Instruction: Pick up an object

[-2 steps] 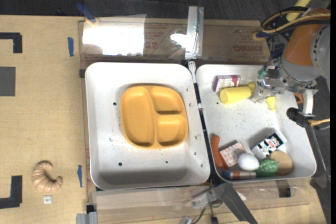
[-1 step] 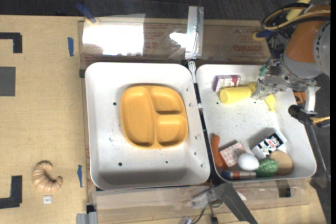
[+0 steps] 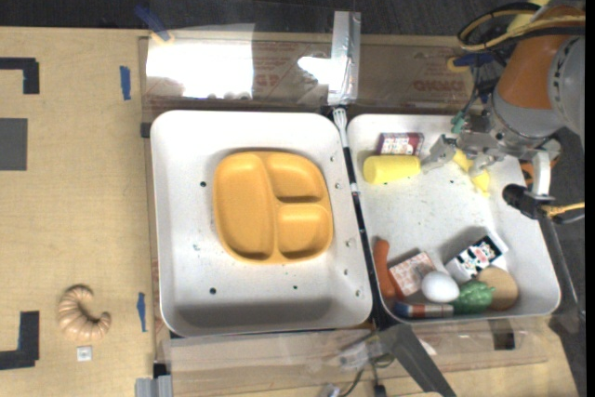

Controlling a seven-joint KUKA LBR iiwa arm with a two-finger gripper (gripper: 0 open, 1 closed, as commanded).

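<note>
Objects are lying in the right bin [image 3: 548, 279]. A yellow cylinder [image 3: 390, 168] is lying on its side near the back-left corner, long axis across the bin. A small maroon-and-white box [image 3: 400, 144] is sitting just behind it, against the back wall. A small yellow piece [image 3: 480, 178] is resting near the back right. At the front, a cluster is crowding together: a red-orange stick [image 3: 382, 266] is leaning along the left wall, a pinkish packet [image 3: 409, 272] is lying beside it, a white egg [image 3: 440, 286] is touching a green piece [image 3: 474, 297], a tan rounded lump [image 3: 500, 284] is sitting at the right, and a black-and-white card [image 3: 478, 255] is lying tilted behind them.
</note>
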